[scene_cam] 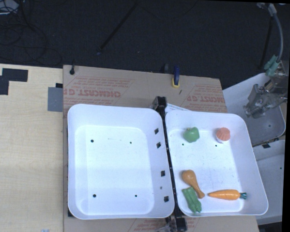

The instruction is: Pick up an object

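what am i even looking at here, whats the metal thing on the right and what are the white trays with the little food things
This is one picture from a camera fixed above a workbench, looking down at a slant. The metal assembly at the right edge looks like part of a robot arm that reaches in from that side; its fingers are too unclear to judge, and it holds nothing that I can see. On the bench sit two shallow white bins side by side. The right bin holds small toy foods: a green pepper, a pink round piece, a tan drumstick, a green vegetable and an orange carrot. The robot's job is to pick one up.
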You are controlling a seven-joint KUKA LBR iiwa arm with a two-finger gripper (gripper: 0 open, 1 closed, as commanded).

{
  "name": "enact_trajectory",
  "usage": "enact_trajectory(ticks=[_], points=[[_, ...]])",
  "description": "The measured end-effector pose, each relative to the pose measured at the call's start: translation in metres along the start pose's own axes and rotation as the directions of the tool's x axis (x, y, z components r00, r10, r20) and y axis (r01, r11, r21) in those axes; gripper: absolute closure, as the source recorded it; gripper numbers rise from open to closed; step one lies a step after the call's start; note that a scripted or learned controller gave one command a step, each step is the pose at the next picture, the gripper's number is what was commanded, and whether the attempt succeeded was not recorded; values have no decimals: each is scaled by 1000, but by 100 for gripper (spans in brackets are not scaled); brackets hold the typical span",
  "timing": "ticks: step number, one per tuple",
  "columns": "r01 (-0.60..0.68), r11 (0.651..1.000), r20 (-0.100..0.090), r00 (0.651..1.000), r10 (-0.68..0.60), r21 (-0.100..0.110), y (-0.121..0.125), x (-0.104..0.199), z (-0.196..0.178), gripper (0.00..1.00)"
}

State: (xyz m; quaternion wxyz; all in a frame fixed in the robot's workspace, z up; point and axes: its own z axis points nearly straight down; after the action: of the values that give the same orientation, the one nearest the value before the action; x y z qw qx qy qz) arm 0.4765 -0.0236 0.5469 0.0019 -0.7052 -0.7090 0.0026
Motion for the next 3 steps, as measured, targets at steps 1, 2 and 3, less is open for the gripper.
enact_trajectory(ticks=[1, 2, 3], points=[[6, 1000, 0, 1000, -6, 3, 1, 1, -9, 100], [12, 1000, 0, 1000, -12, 7, 1, 1, -18, 100], [18, 1000, 0, 1000, -18, 11, 2, 2, -28, 100]])
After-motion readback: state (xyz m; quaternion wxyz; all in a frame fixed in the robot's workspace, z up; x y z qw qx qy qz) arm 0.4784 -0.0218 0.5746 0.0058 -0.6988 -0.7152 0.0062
